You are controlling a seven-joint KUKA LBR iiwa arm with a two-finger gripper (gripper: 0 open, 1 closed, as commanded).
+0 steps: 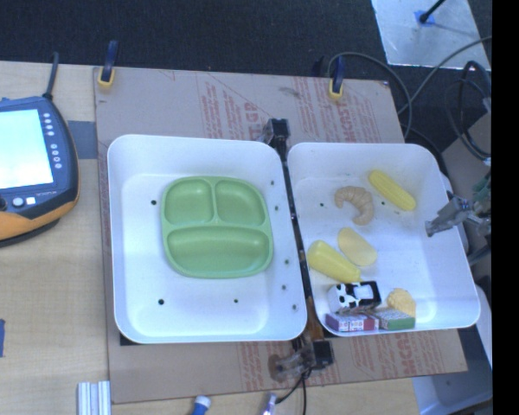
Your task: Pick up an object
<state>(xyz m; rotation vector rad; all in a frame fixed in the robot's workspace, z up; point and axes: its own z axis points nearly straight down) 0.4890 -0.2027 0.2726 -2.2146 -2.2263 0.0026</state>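
Note:
The right bin (432,271) holds several small items: a tan croissant (355,202), a yellow corn cob (391,190), a pale yellow slice (357,246), a yellow banana-like piece (332,260), a black-and-white cow toy (355,296), a small yellow lump (401,301) and two little boxes (363,322) at the front rim. My gripper (445,220) hangs at the bin's right rim, to the right of the corn cob and apart from every item. Nothing shows in it.
The left bin (130,301) holds a green divided plate (216,227). A tablet-like pendant (22,167) lies on the bench at the far left. Clamps (336,85) hold the cardboard at the back, and cables run at the upper right.

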